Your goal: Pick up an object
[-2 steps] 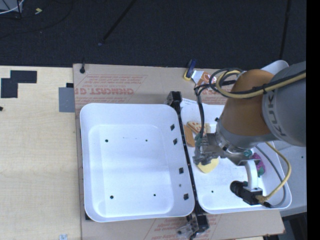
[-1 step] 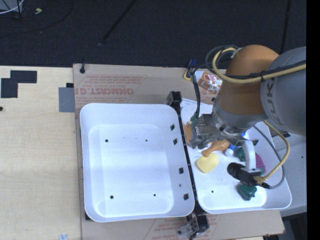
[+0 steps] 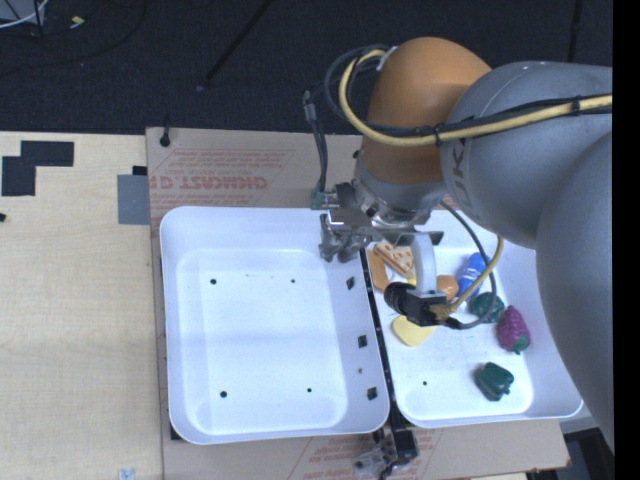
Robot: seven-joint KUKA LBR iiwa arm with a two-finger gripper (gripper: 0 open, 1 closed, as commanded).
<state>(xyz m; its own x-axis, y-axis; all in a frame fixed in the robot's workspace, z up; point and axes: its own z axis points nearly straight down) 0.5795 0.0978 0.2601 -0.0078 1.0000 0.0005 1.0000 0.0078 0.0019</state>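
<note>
My gripper [image 3: 342,240] hangs under the orange wrist band, low over the ridge where the two bins meet, near their far side. Just right of it in the right bin [image 3: 450,408] lies an orange waffle-patterned piece [image 3: 395,260], partly hidden by the wrist. A pale yellow piece [image 3: 412,331] lies closer to the front. Further right are a blue object [image 3: 472,268], a dark green object [image 3: 490,306], a purple grape bunch [image 3: 514,328] and a green object [image 3: 495,379]. Nothing shows between the gripper's tips.
The left bin [image 3: 182,298] is bare white with small dark holes. The grey arm covers the right bin's far right corner. Cardboard [image 3: 230,173] lies under both bins, and a wooden benchtop [image 3: 70,318] spreads to the left.
</note>
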